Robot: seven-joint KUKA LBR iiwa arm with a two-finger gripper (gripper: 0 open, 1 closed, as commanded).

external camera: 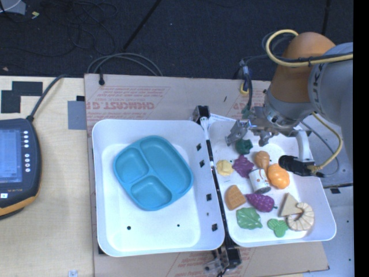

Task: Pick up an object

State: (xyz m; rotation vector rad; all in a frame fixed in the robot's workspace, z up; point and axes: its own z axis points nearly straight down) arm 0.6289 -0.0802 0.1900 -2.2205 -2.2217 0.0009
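From above, my end effector [247,133] hangs over the far end of the right bin [323,221], just above a dark green toy [244,146]; whether it is released or clenched I cannot tell. A purple piece [243,166] crowds the toy, so I judge a straight, centred descent best. A blue tray [152,172] lies in the left bin [109,212].

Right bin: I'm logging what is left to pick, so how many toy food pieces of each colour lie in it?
Green: 3, dark green piece, leafy piece, small piece
Purple: 2, purple piece, grapes
Orange: 2, orange fruit, orange wedge
Yellow or tan: 4
Can: 1
Total: 12
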